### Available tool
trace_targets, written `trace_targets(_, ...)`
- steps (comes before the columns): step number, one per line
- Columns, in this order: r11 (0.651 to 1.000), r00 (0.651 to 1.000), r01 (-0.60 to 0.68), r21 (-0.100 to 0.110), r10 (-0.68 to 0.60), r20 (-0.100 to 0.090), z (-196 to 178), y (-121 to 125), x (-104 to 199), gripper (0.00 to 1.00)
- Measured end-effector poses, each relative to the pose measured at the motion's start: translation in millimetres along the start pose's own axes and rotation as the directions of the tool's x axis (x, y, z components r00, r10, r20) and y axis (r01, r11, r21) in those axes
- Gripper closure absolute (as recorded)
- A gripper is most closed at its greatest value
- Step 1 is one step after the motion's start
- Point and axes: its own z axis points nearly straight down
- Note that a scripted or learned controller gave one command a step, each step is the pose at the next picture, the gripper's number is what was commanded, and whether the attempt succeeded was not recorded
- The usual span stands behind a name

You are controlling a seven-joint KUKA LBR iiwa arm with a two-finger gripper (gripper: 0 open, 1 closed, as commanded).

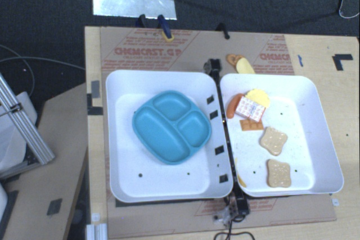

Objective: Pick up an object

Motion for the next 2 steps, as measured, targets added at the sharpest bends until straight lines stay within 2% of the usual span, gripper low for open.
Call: trace_targets(2,1.0,1.0,0.005,-0.009,-0.005,0.003,-23,1,-1,1.0)
